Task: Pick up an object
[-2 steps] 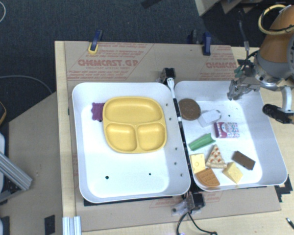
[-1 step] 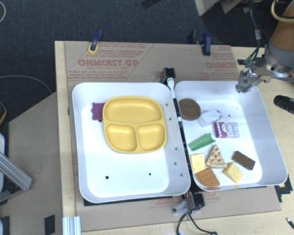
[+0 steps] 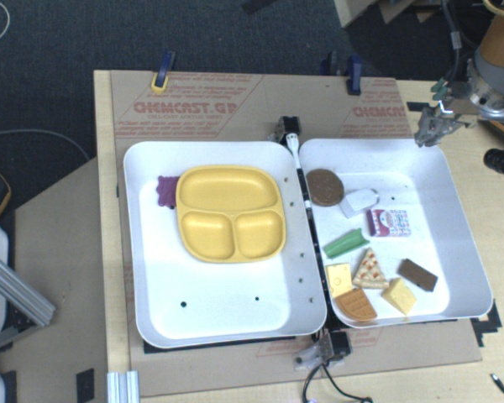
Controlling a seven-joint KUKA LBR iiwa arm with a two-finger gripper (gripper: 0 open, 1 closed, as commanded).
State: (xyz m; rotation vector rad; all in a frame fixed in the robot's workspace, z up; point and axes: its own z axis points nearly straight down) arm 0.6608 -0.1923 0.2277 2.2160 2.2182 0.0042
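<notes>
The right bin holds several toy foods: a brown round cookie, a white piece, a pink-and-white packet, a green pickle, a pizza slice, a brown chocolate bar, yellow cheese blocks and a tan bread piece. My gripper hangs at the far right corner of this bin, above its rim and well away from the foods. Nothing shows between its small fingers.
In the left bin a yellow three-compartment tray sits with a purple item at its left side. Clamps hold the cardboard base at the back. The arm reaches in from the upper right.
</notes>
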